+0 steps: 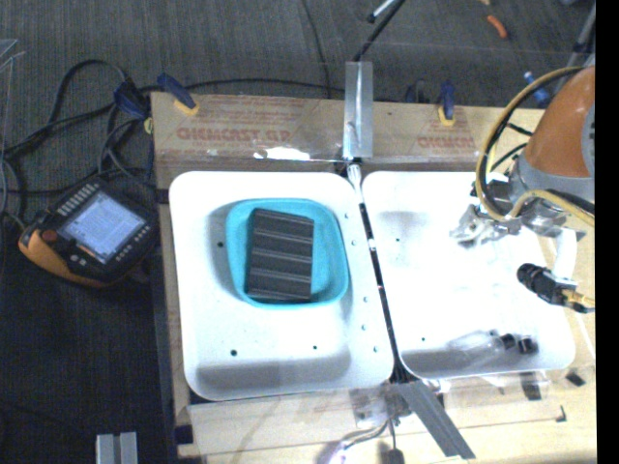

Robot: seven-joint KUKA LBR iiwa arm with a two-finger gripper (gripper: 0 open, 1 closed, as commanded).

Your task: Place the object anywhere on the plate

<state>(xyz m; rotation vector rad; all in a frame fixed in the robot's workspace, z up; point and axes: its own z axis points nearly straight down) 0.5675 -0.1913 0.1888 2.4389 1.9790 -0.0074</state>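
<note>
Nearest item: small clear-and-black object [493, 342], lying on its side near the front edge of the right-hand shallow white bin [426, 288]; too blurred to identify further.

Left-hand shallow white bin [198, 336]: holds a turquoise plate with rounded corners [334, 254], set in the rear half of the bin.

Dark grey ribbed rectangular block [280, 254]: lies flat on the turquoise plate, roughly centred, its long side running front to back, wholly within the plate's rim. Nothing touches it from above.

Grey arm with orange band [566, 129]: enters from the right, over the rear right part of the right-hand bin, well apart from the plate.

Hand [476, 228]: metallic, over the right-hand bin. Nothing shows between its fingers; whether they are open or closed cannot be told at this resolution.

Wooden bench [261, 133]: carries both bins; blue clamps at its rear edge.

Handheld control pendant with lit screen [92, 232]: on the dark floor, left of the bench, cabled.

Status, as judged: if the ribbed block is the task's object, placement appears complete, since it rests on the plate with the hand away from it. Remaining: nothing evident, unless the small item in the right-hand bin is the intended one, in which case pick-up and transfer are both outstanding.
</note>
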